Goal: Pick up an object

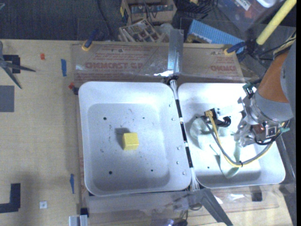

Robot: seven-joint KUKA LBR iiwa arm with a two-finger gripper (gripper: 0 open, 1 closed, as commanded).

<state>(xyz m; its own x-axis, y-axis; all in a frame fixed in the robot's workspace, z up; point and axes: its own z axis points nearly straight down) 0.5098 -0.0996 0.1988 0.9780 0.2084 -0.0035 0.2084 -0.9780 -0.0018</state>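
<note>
Grey arm with orange band (275, 91) up high, reaching in over the right bin (263, 175). Gripper (241, 134) low inside that bin, past its middle toward the arm. Fingers blurred, maybe spread, cannot tell. Yellow cable (225, 152) looping just beside the gripper. Little yellow block (130, 141) well apart, in the middle of the left bin (94, 98).

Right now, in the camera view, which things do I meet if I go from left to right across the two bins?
Left white bin → yellow block → divider between the bins → right white bin → yellow cable → gripper → grey arm with orange band.
</note>
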